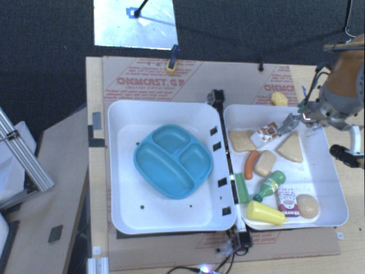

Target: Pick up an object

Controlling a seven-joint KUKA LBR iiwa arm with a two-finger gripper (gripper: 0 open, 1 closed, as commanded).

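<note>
Yellow toy corn cob lies nearest, at the right bin's front edge. Left bin: blue divided plate, sole item. Right bin, crowded: bread slice, orange hot dog, green bottle, small red-and-white carton, cheese wedge. Gripper: hangs over the red-and-white packet at the bin's back; grip state cannot be told. Risk, judged: items touch or overlap, so a descent may nudge neighbours or catch two; the flat packet may slip. Writing: bench sheet reads "CHEMCAST GP"; packet and carton print illegible.
</note>
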